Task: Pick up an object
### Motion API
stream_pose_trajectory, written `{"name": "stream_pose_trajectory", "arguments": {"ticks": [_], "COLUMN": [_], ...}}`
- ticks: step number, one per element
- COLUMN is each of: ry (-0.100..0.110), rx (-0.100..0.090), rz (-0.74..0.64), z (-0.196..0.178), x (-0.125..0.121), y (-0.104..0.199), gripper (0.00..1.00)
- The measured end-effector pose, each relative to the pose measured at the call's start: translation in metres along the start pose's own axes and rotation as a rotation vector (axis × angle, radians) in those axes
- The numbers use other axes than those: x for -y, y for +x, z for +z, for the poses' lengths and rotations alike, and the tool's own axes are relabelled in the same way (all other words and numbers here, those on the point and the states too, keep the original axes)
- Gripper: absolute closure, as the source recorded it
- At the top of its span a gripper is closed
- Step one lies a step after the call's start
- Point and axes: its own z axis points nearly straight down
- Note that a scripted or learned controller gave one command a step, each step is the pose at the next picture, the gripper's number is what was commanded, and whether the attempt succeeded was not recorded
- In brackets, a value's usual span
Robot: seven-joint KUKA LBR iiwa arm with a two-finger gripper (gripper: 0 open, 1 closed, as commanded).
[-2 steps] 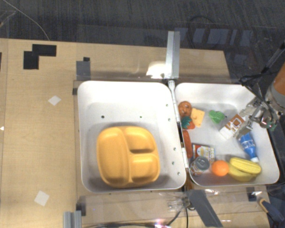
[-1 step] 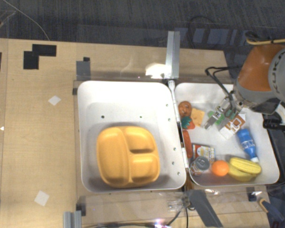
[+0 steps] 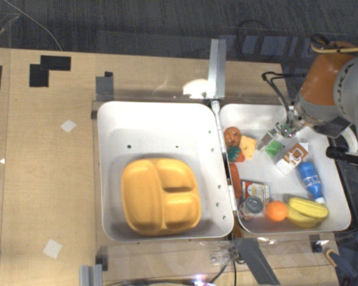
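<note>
The right bin point(image 3: 328, 159) holds several small objects. A green block point(image 3: 274, 149) lies near its middle, beside a white carton with brown marks point(image 3: 293, 156). My gripper point(image 3: 278, 137) hangs low at the upper edge of the green block, coming in from the upper right. Its grey wrist and orange band point(image 3: 320, 82) rise behind it. Nothing is visibly lifted off the bin floor. Also in this bin are a blue bottle point(image 3: 310, 181), a banana point(image 3: 308, 211), an orange point(image 3: 277, 211), a small can point(image 3: 251, 206) and a printed packet point(image 3: 257, 190).
A brown-red ball point(image 3: 231, 136), a yellow wedge point(image 3: 248, 145) and an orange stick point(image 3: 234, 178) lie along the right bin's left wall. The left bin point(image 3: 155, 124) holds a yellow divided plate point(image 3: 161, 194). A metal post point(image 3: 218, 70) stands between the bins at the back.
</note>
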Motion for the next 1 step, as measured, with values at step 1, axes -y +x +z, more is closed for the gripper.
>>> {"name": "stream_pose_trajectory", "arguments": {"ticks": [1], "ry": [-0.001], "rx": [0.000], "rz": [0.072], "z": [-0.0007], "x": [-0.0497], "y": [0.0551], "gripper": [0.00]}}
